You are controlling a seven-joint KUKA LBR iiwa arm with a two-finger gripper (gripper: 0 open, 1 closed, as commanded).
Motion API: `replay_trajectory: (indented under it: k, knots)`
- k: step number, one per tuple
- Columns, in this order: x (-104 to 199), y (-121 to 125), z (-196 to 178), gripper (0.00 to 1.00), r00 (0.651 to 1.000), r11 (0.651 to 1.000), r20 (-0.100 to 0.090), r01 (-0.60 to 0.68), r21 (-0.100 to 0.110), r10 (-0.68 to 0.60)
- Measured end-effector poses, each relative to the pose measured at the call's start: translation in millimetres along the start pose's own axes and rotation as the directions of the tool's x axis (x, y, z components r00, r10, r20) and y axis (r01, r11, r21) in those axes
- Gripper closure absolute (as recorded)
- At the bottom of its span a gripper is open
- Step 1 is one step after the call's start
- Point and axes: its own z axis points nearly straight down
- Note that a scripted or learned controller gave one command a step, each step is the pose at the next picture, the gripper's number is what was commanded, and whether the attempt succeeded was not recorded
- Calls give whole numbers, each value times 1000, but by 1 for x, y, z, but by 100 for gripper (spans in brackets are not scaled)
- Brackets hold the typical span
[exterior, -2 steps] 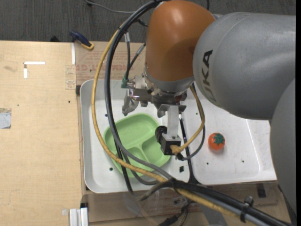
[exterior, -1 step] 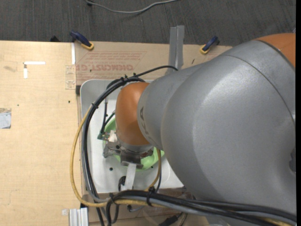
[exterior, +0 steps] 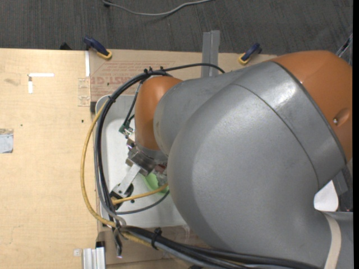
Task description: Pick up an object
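Observation:
The grey arm, with its orange band, reaches in from the right and covers most of the two bins. My gripper [exterior: 147,164] hangs low over the left white bin [exterior: 112,144], largely hidden under the wrist. A small bright green object [exterior: 152,180] peeks out just below and right of the gripper, close to it. I cannot tell whether the two are touching. The rest of the bin's contents lie hidden under the arm.
Black and yellow cables [exterior: 90,167] loop along the bin's left rim. Bare wooden bench [exterior: 39,150] lies to the left. Two blue-and-orange clamps [exterior: 96,46] [exterior: 249,52] grip the bench's far edge, with a grey post [exterior: 211,41] between them.

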Motion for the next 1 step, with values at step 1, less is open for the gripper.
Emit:
replay_trajectory:
  k: [1]
  knots:
    - [-27,-26,-205,0,896,896,7,444,-1,-444]
